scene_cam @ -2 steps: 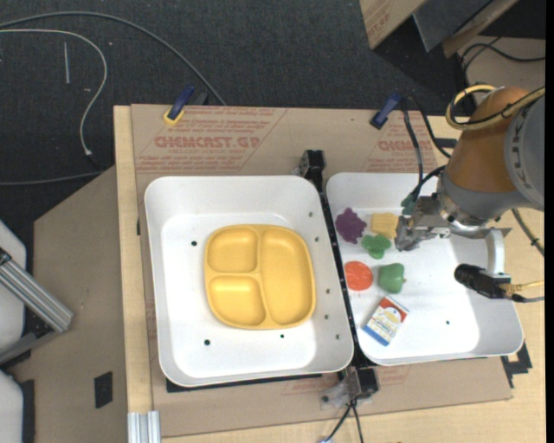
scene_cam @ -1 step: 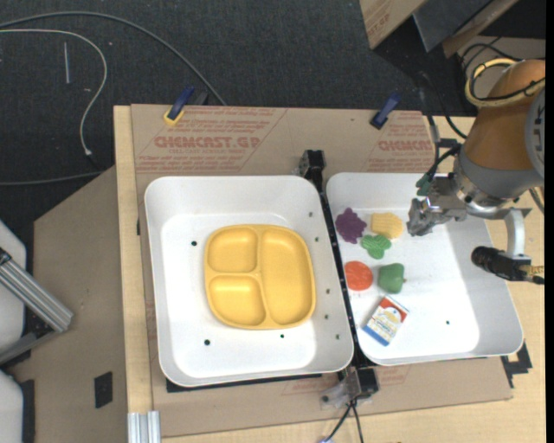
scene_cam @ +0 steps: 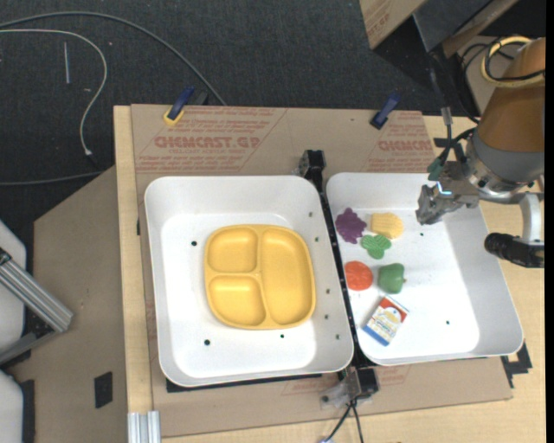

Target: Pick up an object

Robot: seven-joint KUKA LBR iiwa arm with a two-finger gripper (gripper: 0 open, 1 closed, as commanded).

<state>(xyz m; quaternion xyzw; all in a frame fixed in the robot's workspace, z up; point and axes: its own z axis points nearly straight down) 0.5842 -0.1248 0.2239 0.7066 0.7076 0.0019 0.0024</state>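
Here, jaws hang right of yellow toy [scene_cam: 387, 225], apart, above right bin [scene_cam: 485, 303].

The arm [scene_cam: 511, 104] is cut off by the right and top edges; a cardboard box [scene_cam: 389, 19] at the top edge shows just its lower part; the small carton [scene_cam: 385, 321] carries print too small to read — the white object [scene_cam: 10, 346] at the left edge is cropped too.

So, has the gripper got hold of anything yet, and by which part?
Nothing is held: the gripper sits above the right white bin, apart from the yellow toy and other pieces.
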